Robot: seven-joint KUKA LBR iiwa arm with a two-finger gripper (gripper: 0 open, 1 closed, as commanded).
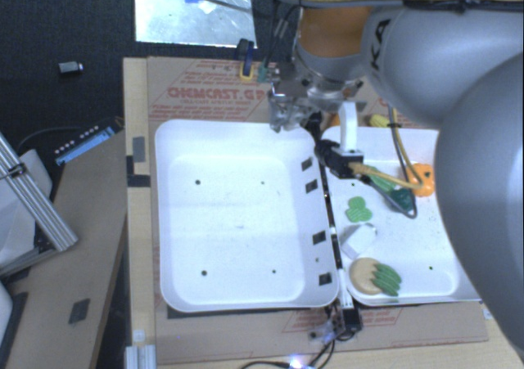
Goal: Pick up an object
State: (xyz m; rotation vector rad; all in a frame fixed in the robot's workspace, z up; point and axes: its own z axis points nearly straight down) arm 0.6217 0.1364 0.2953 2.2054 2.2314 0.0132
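The gripper (284, 114) hangs at the bins' far edge; whether it is spread or closed cannot be told. The small flat green round piece (357, 212) lies below-right of it, in the right-hand white bin (446, 284).

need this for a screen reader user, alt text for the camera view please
A grey robot arm reaches in from the right, its gripper at the far right corner of the left white bin. The right bin holds small items, including a green piece and an orange object.
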